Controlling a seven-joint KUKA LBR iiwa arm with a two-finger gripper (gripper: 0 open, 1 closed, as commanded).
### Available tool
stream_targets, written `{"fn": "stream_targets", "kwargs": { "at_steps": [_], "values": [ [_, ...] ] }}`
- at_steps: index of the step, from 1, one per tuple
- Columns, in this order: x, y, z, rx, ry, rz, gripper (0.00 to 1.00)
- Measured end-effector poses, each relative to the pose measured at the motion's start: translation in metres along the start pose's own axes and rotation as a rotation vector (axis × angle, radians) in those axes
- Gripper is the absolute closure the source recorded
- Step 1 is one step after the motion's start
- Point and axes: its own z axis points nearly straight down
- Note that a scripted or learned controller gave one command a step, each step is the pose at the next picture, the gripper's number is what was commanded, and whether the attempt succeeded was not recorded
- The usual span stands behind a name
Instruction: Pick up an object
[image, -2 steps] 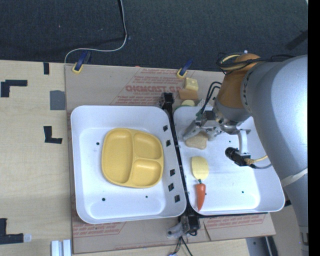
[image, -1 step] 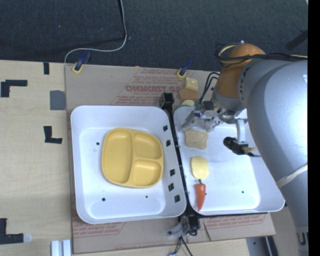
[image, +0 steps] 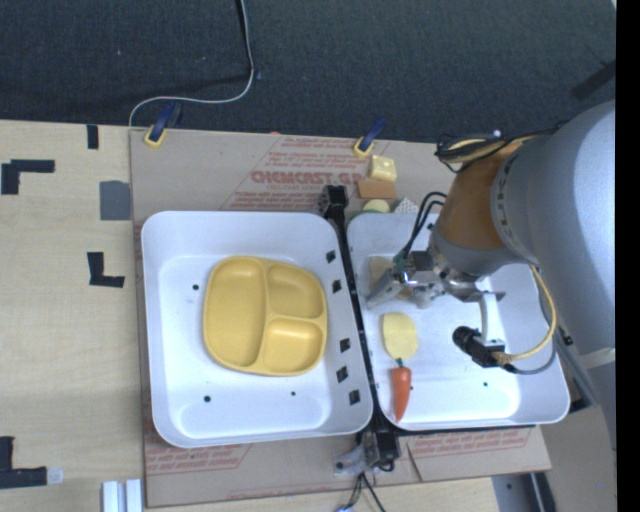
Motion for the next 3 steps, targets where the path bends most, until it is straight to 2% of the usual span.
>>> {"fn": "stream_targets", "kwargs": {
  "at_steps": [1,2,3],
  "values": [
    [-0.011,0.053,0.001,-0.005,-0.001,-0.004,0.00],
    [-0.013,0.080,0.001,-0.003,0.000,-0.005,0.00],
    [0.001,0.053,0.001,0.000,0.000,-0.001,0.00]
  ]
}}
